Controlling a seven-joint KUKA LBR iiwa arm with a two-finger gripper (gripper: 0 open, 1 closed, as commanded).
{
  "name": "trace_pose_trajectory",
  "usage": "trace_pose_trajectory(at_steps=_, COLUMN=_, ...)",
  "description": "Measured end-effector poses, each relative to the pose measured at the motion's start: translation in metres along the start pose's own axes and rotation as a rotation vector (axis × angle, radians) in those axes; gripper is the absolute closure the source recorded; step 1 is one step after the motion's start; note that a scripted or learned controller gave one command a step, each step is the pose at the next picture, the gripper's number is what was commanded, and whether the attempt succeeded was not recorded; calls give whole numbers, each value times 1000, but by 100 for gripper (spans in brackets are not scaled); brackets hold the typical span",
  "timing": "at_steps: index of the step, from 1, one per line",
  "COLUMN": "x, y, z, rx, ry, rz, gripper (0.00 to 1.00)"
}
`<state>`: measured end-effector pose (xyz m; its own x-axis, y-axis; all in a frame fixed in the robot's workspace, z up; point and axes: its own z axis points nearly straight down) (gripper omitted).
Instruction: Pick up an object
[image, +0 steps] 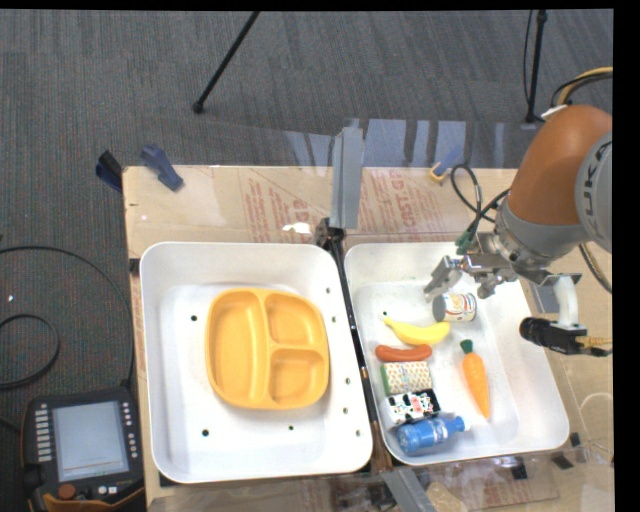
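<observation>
Bench top is brown cardboard (250, 200) on grey carpet, two white bins side by side.

Nearest the camera: a teach pendant (80, 445) at lower left on the floor, black cable (30, 330) looped beside it.

Left bin (160, 290) has one item, a yellow divided plate (267, 348) with three compartments, lying flat mid-bin.

Right bin (535, 400) carries the clutter. From the near edge going back:
- blue bottle (430, 434) on its side, cap pointing right, just by the near wall
- black-and-white patterned pack (414, 405) touching or just behind the bottle
- small checkered pack (406, 376) right behind that
- orange carrot (475, 382) with green top, lying lengthwise to the right of the packs, clear of them
- red sausage (404, 353) just behind the checkered pack
- yellow banana (418, 331) just behind the sausage, nearly touching it
- small white can (459, 306) with a coloured label, on its side, just behind the banana's right tip

Gripper (462, 275) sits directly over the can, at the far-right part of the right bin. Fingers look spread to either side of the can's top; can't tell whether they contact it. Can appears to rest on the bin floor. Banana is the closest neighbour on the near side; the rest is well apart.

Arm (555, 180) comes in from the right, orange band above a grey wrist, cables trailing off it. Black cylindrical fitting (550, 333) sticks out over the bin's right edge.

Far side: grey metal post (347, 180) between the bins, blue tape (160, 165) at the cardboard's far-left corner, tripod legs (225, 60) on the carpet.
</observation>
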<state>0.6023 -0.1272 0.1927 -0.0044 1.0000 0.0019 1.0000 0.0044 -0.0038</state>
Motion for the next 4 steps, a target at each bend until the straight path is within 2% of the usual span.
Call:
trace_pose_trajectory(at_steps=1, x=-59, y=30, z=72, rx=-3, ry=-1, rz=-116, gripper=0)
trace_pose_trajectory(at_steps=2, x=-76, y=32, z=106, rx=-2, ry=-1, rz=-133, gripper=0)
trace_pose_trajectory(at_steps=3, x=-75, y=34, z=94, rx=-5, ry=-1, rz=-135, gripper=100)
trace_pose_trajectory(at_steps=4, x=-38, y=43, z=13, rx=-3, ry=-2, rz=10, gripper=100)
